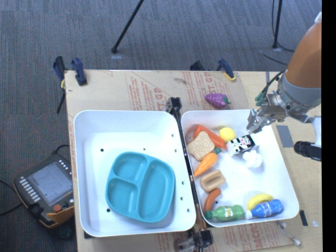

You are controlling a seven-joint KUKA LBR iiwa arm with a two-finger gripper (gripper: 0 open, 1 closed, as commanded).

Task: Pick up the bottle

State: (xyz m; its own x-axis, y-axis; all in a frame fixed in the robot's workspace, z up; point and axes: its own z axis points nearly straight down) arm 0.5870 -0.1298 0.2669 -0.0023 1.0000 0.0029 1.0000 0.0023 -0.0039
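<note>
Two bottles lie along the front wall of the right bin [286, 177]: a green bottle [226, 213] and, to its right, a blue bottle [266, 209] with a white cap. My gripper [253, 124] hangs over the bin's far right part, above a cow-patterned milk carton [242, 144] and well away from both bottles. Nothing shows held in it.
The right bin also holds a lemon [227, 134], bread slice [201, 146], carrot [206, 164], sausage [212, 198], banana [259, 199] and a white lump [253, 159]. A blue divided plate [140, 186] lies in the left bin [89, 135]. Purple grapes [217, 100] sit on the bench behind.
</note>
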